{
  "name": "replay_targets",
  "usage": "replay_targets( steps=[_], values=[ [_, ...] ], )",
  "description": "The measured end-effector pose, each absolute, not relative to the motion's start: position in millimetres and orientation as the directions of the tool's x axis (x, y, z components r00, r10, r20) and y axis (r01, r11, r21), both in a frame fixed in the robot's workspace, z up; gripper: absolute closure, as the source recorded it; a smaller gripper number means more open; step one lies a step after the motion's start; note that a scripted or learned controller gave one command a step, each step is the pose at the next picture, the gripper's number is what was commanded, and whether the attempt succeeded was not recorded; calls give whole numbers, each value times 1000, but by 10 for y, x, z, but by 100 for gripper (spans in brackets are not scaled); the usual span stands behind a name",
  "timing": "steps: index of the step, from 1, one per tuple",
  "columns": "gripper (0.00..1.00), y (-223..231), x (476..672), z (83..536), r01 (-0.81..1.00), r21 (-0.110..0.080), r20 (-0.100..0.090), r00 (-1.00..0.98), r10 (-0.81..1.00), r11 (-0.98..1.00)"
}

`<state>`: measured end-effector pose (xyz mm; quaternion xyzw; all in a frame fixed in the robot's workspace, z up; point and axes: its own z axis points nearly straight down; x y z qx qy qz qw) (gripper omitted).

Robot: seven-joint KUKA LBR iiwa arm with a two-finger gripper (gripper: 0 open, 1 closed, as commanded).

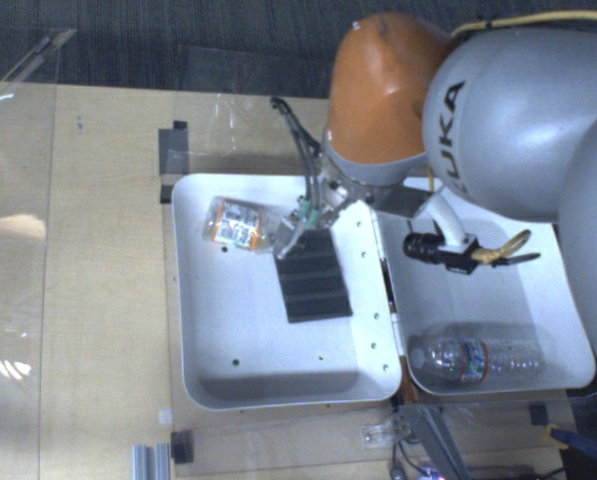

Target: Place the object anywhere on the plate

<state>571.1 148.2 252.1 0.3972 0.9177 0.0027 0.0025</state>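
Left bin (238,338): packet (236,225) near far-left corner; gripper (300,220) just beside it, grip state cannot be told; ribbed plate (315,278) adjacent. Advise centring on packet before lifting

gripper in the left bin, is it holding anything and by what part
Cannot be told. The gripper sits beside the small packet, above the black ridged piece, but no object shows between its fingers.
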Motion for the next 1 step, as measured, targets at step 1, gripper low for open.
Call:
replay_targets(
  steps=[1],
  values=[
    [0, 1783, 5735, 1734, 503, 4, -2, -864, 503, 864]
  ],
)
